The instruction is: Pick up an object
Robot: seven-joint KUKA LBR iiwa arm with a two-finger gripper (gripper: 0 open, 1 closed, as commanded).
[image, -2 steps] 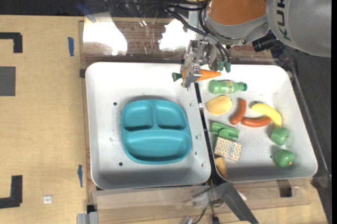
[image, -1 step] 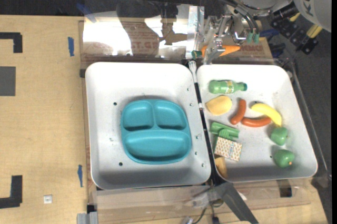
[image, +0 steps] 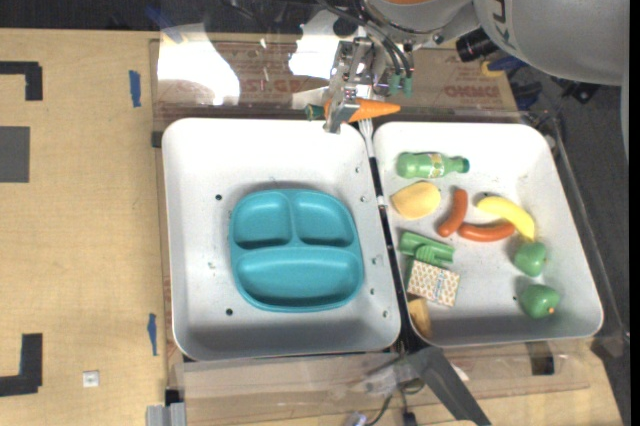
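The gripper (image: 350, 104) hangs above the far rim where the two bins meet, fingers closed on a small orange carrot (image: 374, 109) that juts out to one side. That off-centre pinch looks risky; a swing could twist it loose. Below sits the left bin (image: 190, 214) with its teal divided plate (image: 295, 249); the right bin (image: 560, 214) holds more toy food.

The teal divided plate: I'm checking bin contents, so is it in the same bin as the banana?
No. The teal divided plate lies in the left bin, the banana in the right bin.
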